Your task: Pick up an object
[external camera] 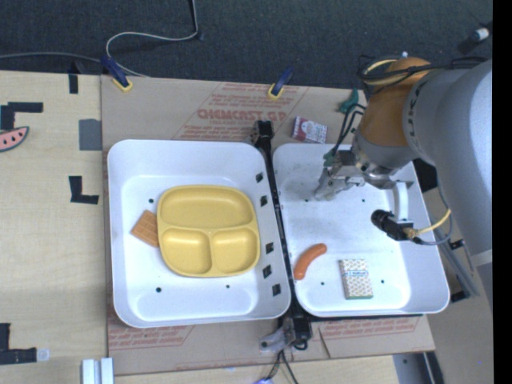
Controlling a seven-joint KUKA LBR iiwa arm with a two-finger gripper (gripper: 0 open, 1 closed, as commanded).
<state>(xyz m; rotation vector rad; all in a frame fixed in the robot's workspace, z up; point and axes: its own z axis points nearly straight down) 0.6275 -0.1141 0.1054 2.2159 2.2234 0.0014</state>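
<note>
We are seeing both white bins (128,214) looking like smooth plastic with a faint sheen. The yellow divided tray (210,229) is reading as matt plastic. The bench (48,238) is showing pale wood grain under brown printed cardboard (232,114). The arm's grey shell (468,134) is looking smooth and satin, its orange band (388,106) glossier. The small box (356,278) is looking like printed card.

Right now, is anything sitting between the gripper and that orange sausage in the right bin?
Nothing visible. The gripper hangs over the far part of the right bin, and the bin floor between it and the orange sausage is bare. The small card box lies off to the side.
</note>
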